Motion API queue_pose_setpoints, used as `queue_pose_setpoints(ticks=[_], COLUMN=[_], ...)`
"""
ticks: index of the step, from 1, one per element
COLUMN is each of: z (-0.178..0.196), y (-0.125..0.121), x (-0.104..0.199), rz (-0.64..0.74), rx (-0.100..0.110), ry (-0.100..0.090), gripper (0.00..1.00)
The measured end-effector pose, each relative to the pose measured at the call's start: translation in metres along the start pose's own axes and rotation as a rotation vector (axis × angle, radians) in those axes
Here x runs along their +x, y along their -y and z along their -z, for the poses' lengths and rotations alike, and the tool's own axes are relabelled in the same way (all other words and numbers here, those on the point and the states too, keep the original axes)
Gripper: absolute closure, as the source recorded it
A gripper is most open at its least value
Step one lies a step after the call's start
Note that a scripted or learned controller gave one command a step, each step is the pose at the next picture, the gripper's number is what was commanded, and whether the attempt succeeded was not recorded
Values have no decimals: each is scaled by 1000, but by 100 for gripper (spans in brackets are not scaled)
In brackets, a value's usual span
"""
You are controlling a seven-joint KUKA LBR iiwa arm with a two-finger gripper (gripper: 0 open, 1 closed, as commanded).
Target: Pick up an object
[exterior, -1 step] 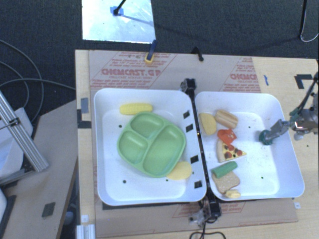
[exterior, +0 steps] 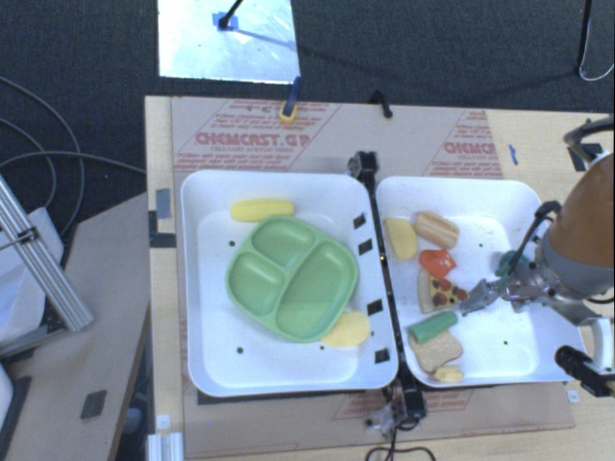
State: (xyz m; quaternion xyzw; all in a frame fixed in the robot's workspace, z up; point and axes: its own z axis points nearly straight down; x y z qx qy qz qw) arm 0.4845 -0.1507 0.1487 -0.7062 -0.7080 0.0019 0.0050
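The grey arm with its orange band reaches in from the right over the right-hand shallow white bin [exterior: 524, 200], and its two-finger gripper [exterior: 478, 300] points leftward and a little down toward the cluster of toy foods along that bin's left side. Whether the jaws are spread or pressed together I cannot tell — the tip is small and dark against the clutter, and nothing can be seen pinched there.

The nearest candidate is the flat tan pizza slice with red dots [exterior: 435, 293], which lies just to the left of the gripper tip, touching or nearly so. Above it sits a small red toy piece [exterior: 435, 262]; below, a short green block [exterior: 431, 327] lies slantwise, its long axis running from lower left to upper right, toward the tip. A tan bread-like slice [exterior: 437, 351] rests below that, and a pale yellow rounded piece [exterior: 402, 238] and a tan-and-orange hot-dog bun [exterior: 436, 229] sit farther up.

So the move turns on a short leftward reach — the pizza slice is flat and may be hard to grip; the green block looks the easier target, crosswise to its long axis.
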Motion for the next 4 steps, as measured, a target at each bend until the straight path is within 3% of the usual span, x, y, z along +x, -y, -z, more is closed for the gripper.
queue_pose_setpoints(ticks=[1,2,3,4], z=[-62,-50,43,66], y=[-111,-106,-164,-147], x=[29,26,100,150], rz=[8,1,10,7], rx=[-20,-14,-23,-13], ry=[6,5,4,2], gripper=[0,100,100,100])
